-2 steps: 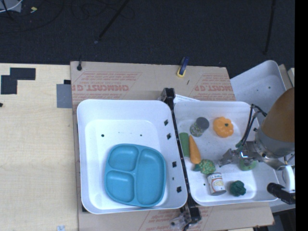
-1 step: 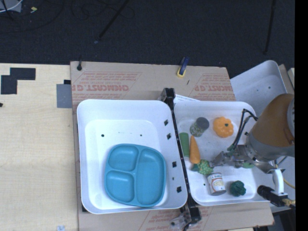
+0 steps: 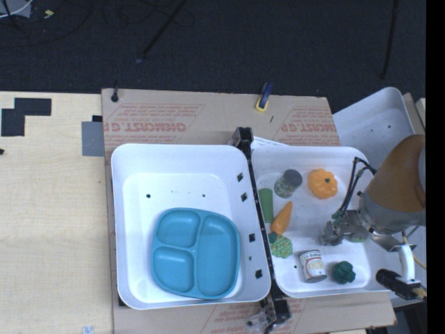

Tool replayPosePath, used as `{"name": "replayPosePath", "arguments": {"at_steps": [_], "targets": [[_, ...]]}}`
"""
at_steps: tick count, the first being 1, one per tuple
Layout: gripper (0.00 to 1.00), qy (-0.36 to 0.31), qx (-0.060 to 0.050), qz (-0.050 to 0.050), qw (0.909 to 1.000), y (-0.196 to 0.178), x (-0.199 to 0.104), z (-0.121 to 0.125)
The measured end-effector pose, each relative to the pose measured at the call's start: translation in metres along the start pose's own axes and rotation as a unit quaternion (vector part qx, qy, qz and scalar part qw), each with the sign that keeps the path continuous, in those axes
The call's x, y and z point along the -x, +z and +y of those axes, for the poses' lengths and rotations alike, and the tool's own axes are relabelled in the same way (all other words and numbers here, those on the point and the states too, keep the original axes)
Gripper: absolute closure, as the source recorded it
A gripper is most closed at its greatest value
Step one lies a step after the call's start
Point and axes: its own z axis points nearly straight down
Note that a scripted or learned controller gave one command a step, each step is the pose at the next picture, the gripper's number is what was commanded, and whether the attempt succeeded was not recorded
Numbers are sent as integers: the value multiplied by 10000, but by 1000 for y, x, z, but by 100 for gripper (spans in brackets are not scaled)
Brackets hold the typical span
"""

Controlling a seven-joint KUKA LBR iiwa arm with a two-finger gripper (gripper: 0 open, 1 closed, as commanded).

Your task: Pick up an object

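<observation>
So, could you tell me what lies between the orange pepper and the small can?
In the camera view, only bare white bin floor lies between the orange pepper and the small can.

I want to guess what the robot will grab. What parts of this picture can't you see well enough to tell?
- Gripper, camera view: too small and dark to tell its finger state or whether it holds anything.
- Can: label too small to read.
- Dark green object: too blurry to identify.
- Green vegetable: partly tucked against the bin divider.
- Arm: cut off by the right side.
</observation>
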Motion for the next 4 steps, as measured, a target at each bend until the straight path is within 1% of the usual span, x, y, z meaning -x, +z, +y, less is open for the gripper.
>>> {"name": "replayPosePath", "arguments": {"at_steps": [1,2,3,4], "targets": [[100,11,22,-32,10000,-62,5,2],[100,6,22,-29,10000,-122,-1,-3],[100,4,6,-24,10000,-130,0,-3],[100,-11,-7,-14,10000,-118,-47,18]]}}
